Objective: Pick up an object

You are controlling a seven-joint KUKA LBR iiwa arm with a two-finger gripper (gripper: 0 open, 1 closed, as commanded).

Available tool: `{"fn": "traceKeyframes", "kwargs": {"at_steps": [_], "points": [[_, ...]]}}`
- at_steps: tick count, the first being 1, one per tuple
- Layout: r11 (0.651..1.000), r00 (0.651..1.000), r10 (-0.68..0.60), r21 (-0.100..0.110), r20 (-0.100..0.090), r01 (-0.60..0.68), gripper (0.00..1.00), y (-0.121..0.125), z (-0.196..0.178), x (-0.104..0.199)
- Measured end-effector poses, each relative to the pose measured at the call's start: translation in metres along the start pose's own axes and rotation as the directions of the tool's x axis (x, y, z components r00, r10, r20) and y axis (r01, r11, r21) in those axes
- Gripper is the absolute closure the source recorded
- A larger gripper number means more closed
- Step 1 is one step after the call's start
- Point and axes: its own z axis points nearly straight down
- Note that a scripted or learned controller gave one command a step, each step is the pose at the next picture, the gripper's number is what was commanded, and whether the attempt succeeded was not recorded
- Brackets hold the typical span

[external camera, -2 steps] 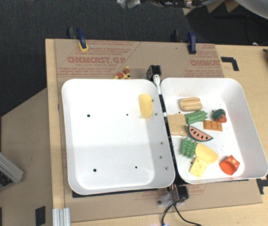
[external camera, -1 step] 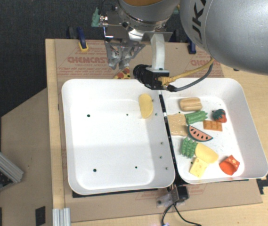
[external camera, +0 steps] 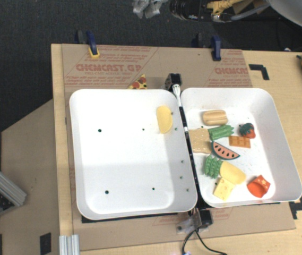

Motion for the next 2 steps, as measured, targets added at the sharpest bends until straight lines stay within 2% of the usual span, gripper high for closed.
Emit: {"fn": "traceKeyframes", "kwargs": {"at_steps": [1, 2], "points": [[0.999, 1.0, 0.002, 0.034, 0.01, -0.002, 1.0, -0.042, 0.141, -0.001], [1.0, 1.0, -0.001, 0.0, -0.001, 0.001, 1.0, -0.024, -0.001, 0.0]]}}
